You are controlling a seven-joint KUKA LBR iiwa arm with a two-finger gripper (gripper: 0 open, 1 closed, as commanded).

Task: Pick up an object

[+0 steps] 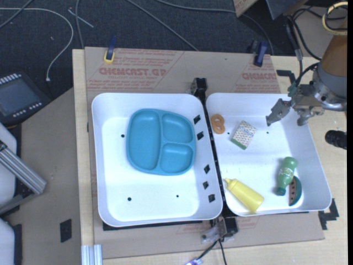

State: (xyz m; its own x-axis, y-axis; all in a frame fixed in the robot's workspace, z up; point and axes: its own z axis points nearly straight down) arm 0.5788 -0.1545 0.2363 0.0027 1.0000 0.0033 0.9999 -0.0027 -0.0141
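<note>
The gripper is seen at the top right corner of the right bin, held above the white floor, and its two dark fingers are spread apart with nothing between them. One grey arm with an orange band is seen behind it, coming in from the right. Two shallow white bins with rounded corners are set side by side on the bench. Five things can be counted in the right bin. One small square packet with a speckled green and cream face is laid nearest the gripper, a little to its left and lower. One orange ring-shaped thing is placed just left of the packet, near the wall between the bins. One yellow squeeze bottle is laid on its side at the bottom edge. One green bottle is laid near the right wall, and one watermelon slice toy is set just beside it. In the left bin, one smooth blue plate with three sections is laid. The word "CHEMCAST" can be read in faded red print on the brown board behind the bins; the rest is too blurred to be read
</note>
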